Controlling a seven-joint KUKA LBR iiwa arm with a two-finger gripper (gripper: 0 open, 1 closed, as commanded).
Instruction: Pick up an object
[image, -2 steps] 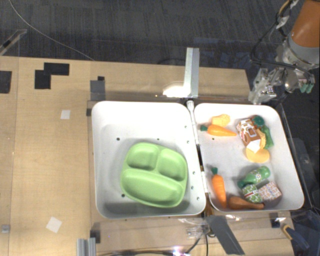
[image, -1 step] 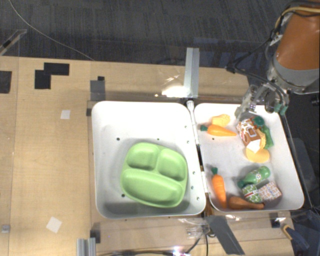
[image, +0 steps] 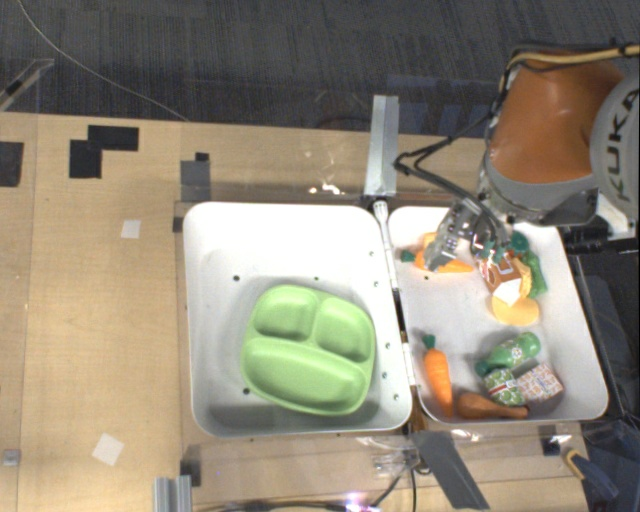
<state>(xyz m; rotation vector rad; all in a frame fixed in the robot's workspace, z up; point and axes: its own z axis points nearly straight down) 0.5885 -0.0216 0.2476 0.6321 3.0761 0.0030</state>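
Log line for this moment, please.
end effector: low in right bin, over orange item | carrot: near front | green tray: left bin

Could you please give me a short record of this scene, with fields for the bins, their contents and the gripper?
left bin: holds a green divided tray
right bin: holds several small items
near-corner items: carrot, brown piece, green packet, printed packet
far-end items: yellow piece, orange item under the gripper
gripper: low over the right bin's far end, beside the orange item
grasp: cannot tell
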